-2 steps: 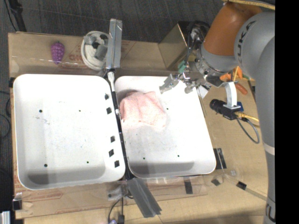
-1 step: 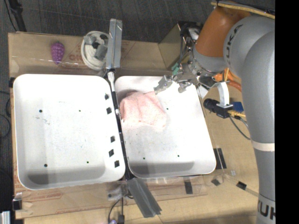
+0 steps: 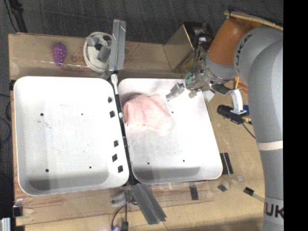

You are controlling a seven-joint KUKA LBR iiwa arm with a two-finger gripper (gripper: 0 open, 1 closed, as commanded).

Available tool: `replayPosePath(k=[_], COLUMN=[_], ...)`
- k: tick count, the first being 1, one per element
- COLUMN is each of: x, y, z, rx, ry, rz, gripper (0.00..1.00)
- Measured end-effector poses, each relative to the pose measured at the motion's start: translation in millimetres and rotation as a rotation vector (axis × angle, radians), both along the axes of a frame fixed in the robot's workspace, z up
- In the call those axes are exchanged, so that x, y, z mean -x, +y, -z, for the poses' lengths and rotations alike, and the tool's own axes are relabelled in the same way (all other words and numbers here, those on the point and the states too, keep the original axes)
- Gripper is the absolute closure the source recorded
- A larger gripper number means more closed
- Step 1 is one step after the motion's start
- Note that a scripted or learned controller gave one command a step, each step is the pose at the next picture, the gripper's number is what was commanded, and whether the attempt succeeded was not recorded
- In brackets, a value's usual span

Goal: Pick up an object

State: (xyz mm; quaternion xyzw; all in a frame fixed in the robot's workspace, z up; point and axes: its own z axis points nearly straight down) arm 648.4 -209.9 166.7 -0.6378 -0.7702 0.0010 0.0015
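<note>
A pink folded cloth (image 3: 147, 112) lies in the right bin (image 3: 192, 148), up against its left wall near the back. My gripper (image 3: 176, 91) hangs over the back of the right bin, just right of and above the cloth's top corner. Nothing shows between its fingers. The grey arm with its orange band reaches in from the right edge.
The left bin (image 3: 62, 134) sits beside the right one, with a row of black clips along the shared wall. Behind the bins on the bench lie a purple object (image 3: 59, 53) and a white coiled item (image 3: 97, 50). A brown box (image 3: 185, 44) stands behind the right bin.
</note>
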Motion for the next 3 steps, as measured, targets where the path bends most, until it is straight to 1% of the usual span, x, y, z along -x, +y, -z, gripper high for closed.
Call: replayPosePath(k=[1, 2, 3], x=[-4.6, -7.8, 8.7], y=[7.8, -0.7, 38.7], z=[73.4, 52.8, 75.1], rx=[0.000, 0.001, -0.001], ry=[-0.003, -0.002, 0.001], rz=[-0.154, -0.007, -0.176], gripper=[0.00, 0.00, 0.00])
